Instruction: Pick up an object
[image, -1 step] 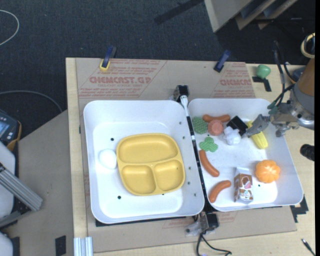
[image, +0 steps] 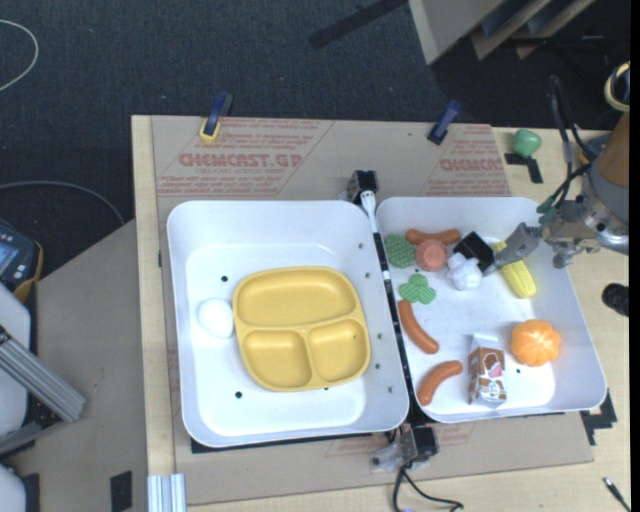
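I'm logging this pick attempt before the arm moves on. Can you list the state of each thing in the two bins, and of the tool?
Yellow tray: upright in left bin, compartments bare.
White egg: beside the tray, left bin.
Orange: resting in right bin.
Carton: lying flat near the front.
Two sausages: lying loose, apart.
Corn: lying just below the tool.
Tool: low over right bin's far side, nothing visibly held.
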